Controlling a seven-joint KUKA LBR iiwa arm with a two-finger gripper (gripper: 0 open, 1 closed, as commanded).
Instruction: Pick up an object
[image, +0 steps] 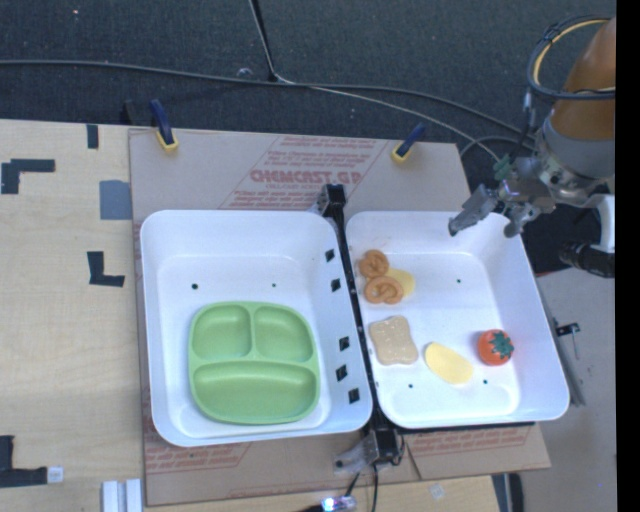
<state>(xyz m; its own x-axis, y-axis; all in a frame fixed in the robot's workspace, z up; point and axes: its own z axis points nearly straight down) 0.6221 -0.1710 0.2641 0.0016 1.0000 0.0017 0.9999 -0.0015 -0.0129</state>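
Gripper (487, 217): upper right, over right bin's (530, 290) far rim; grip state cannot be told.
Right bin: pretzels (380, 278), toast (392, 340), lemon (448, 363), tomato (494, 346), all below-left of gripper.
Left bin (160, 300): green tray (254, 362).

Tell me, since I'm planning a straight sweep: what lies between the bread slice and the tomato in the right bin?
In the camera view, a yellow lemon-shaped piece lies between the bread slice and the tomato, apart from both, on the right bin floor.
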